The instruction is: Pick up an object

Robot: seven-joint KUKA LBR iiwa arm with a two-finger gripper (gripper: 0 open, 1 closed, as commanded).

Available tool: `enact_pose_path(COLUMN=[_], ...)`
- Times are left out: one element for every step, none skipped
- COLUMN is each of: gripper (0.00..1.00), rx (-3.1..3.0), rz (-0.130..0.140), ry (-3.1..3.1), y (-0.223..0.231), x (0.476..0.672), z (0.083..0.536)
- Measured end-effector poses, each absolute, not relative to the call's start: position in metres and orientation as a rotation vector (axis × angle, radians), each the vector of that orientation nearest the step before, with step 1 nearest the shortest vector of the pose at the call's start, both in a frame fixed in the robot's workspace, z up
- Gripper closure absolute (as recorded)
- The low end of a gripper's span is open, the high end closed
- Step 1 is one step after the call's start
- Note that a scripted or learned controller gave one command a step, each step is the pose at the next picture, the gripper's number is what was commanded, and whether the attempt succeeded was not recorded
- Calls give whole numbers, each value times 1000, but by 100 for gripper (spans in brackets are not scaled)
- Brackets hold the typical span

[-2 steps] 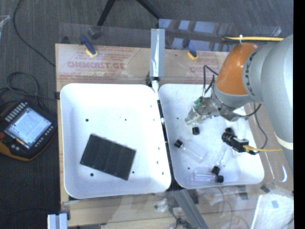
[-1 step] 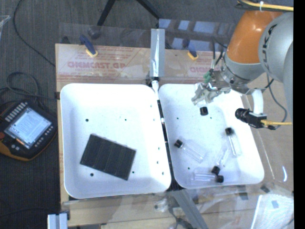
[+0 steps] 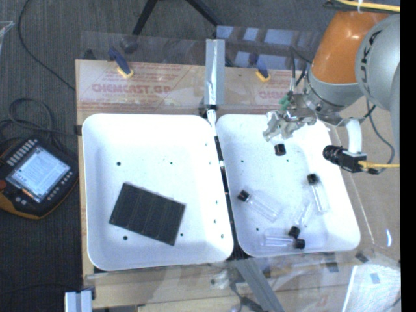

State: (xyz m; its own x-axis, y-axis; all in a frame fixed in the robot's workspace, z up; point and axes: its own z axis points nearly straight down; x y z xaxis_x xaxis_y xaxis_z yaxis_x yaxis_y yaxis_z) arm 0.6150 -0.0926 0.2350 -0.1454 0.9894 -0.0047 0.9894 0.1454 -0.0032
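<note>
The gripper hangs over the far part of the right bin, near that bin's far edge; I cannot tell its state from this slant. A small clear vial with a black cap seems to sit just below it — whether held or lying on the bin floor I cannot say. More capped vials lie toward the near edge: one near the middle divider, one by the right wall, two close to the near right corner. In the left bin a dark flat panel rests near its near edge. The step looks like the grasp or early lift — next, a straight rise would show whether anything comes up.
</note>
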Motion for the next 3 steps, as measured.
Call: enact_pose_path(gripper=[100, 100, 100], rx=[1855, 2252, 2437], rz=[-5, -5, -8], ry=[2535, 2192, 1982], y=[-66, 10, 92], x=[631, 657, 668], z=[214, 230, 227])
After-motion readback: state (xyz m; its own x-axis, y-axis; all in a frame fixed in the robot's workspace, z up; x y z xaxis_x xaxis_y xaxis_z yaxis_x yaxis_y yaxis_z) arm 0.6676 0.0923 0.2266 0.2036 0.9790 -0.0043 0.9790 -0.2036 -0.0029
